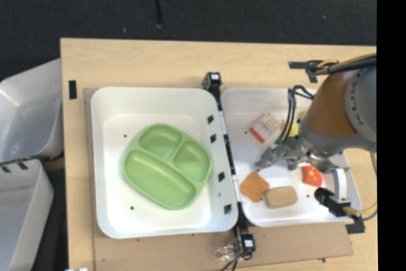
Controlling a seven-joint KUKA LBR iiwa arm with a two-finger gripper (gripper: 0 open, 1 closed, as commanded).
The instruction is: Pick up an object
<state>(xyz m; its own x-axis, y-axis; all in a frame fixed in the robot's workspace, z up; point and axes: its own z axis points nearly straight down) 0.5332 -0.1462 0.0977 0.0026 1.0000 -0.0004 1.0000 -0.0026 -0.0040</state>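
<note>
Over right bin (254, 216): fingers (274, 157) hovering low just above tan slice (254, 186), state unclear, can't tell open or closed. Nothing visibly gripped. Beige block (281, 197), red piece (311, 175) beside slice. Pick not done.

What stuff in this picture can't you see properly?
- The tool: too blurry in the camera view to tell whether it's open or shut.
- The red object: partly covered by the arm.
- The packet: its label is too small to read.
- The arm: cut off at the right edge.
</note>
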